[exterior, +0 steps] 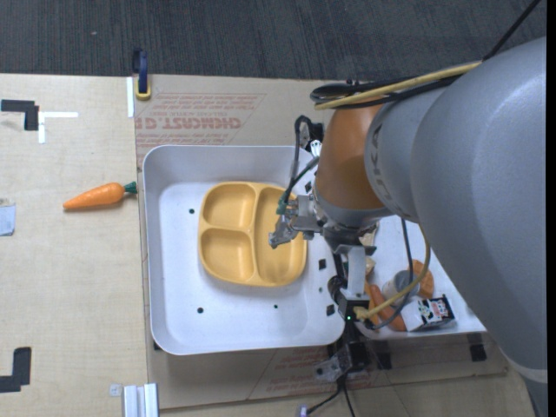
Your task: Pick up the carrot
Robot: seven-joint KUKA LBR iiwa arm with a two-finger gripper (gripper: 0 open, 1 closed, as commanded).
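1. I see the carrot [97, 196] lying on the bare bench [69, 302], outside both bins, to the left of the left bin [174, 320]. Its orange body points left, w/ the green stub at its right end near the bin's left wall but not touching it.
2. The arm [452, 172] comes in from the right and covers most of the right bin [460, 315]. The orange band [343, 159] sits over the gap between the two bins.
3. The gripper [282, 233] hangs over the right edge of the yellow plate [248, 233], well apart from the carrot.
4. I can't tell if the fingers are apart or together; they're too small and cluttered by cables. I see nothing held between them.
5. The plate is a three-compartment type and lies flat in the left bin, toward its upper right.
6. Right bin: orange items [391, 311] and a small black-and-white thing [432, 313] show below the arm; I can't ID them.
7. Cardboard [200, 115] w/ red print lies under the bins' far side.
8. A blue-and-yellow clip [141, 75] sits at the bench's top edge.
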